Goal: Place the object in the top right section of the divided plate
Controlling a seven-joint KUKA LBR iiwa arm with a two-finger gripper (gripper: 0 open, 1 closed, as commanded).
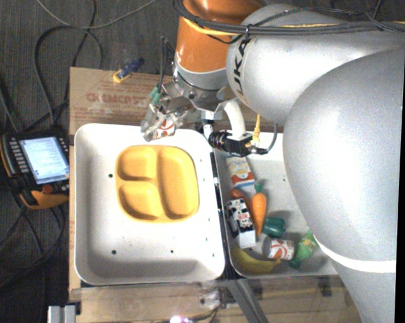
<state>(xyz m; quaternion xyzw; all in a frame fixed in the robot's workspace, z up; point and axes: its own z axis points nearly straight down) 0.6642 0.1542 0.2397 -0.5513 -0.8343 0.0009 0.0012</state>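
Yellow divided plate (pixel 158 184) sits in the left white bin (pixel 91 246), a bit above the middle, with three sections and nothing in any of them as far as I can see. The gripper (pixel 161 119) is hanging over the top rim of that bin, just above the plate's upper edge, and there's a small red-and-white object (pixel 164 128) right at its tip. It looks like a little can or packet, hard to say which. It seems to sit between the fingers, but the metal bits and the object blur together so much that I honestly can't tell how far apart the fingers are or whether they really have it pinched. Either way, the object is not on the plate; it's up by the bin's rim, close to the top sections. The big grey arm (pixel 324 129) with its orange band (pixel 207 30) covers most of the right side. The right bin (pixel 282 174) holds the rest of the stuff: a small carton (pixel 239 170) near the top, a toy carrot (pixel 259 208) below it, a black-and-white milk carton (pixel 240 221) just beside the carrot, a green piece (pixel 275 227), a red-and-white can (pixel 279 249) on its side, and a banana (pixel 255 262) along the bottom edge. A handheld pendant (pixel 36 163) with a lit screen lies left of the bench.
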